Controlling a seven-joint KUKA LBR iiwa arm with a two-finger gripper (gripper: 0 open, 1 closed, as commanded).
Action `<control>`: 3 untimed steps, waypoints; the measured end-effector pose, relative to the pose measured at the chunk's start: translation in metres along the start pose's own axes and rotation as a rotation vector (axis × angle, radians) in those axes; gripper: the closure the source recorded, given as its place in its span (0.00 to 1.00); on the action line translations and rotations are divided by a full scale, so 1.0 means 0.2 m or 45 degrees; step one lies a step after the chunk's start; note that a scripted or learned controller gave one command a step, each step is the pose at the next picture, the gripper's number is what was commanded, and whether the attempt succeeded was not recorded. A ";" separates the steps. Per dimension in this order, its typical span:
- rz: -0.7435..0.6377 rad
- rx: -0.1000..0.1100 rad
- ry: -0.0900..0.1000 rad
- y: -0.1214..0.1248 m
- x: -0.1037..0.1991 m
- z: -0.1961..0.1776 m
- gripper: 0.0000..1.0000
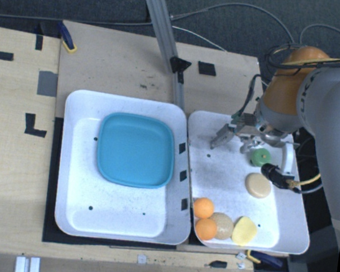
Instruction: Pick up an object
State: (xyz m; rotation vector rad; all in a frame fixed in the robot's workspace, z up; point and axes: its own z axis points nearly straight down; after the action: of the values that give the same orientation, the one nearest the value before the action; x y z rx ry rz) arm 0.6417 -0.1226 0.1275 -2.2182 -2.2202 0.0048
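The grey arm [324, 110] with its orange band reaches in from the right and hangs over the far part of the right bin [215, 170], its gripper [235, 138] low above the bin floor. Two thin fingers [220, 137] splay outward to the left and nothing lies between them — the tool is released and grasps no object. Just right of the gripper, close under the wrist hardware, sits a small green object [259, 156] on the white floor, partly masked by the mechanism. Nearer and a little to the right lies a pale beige rounded piece [258, 185], apart from the green one. Along the near edge of the same bin a cluster is gathered: two orange balls [204, 207], one just nearer than the other, then a tan lump [222, 226] touching the nearer ball, and a yellow piece [244, 231] pressed against the tan lump's right side. The left bin [73, 200] holds a blue square plate [136, 150] lying flat in its far half — well apart from the gripper.
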 end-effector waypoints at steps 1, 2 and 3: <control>-0.001 -0.005 0.000 0.01 0.00 -0.06 1.00; 0.000 -0.011 -0.001 -0.04 0.02 -0.32 1.00; 0.001 -0.006 0.000 -0.04 0.02 -0.39 1.00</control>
State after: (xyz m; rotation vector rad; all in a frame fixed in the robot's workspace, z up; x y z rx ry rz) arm 0.6343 -0.1192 0.2059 -2.2212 -2.2221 -0.0010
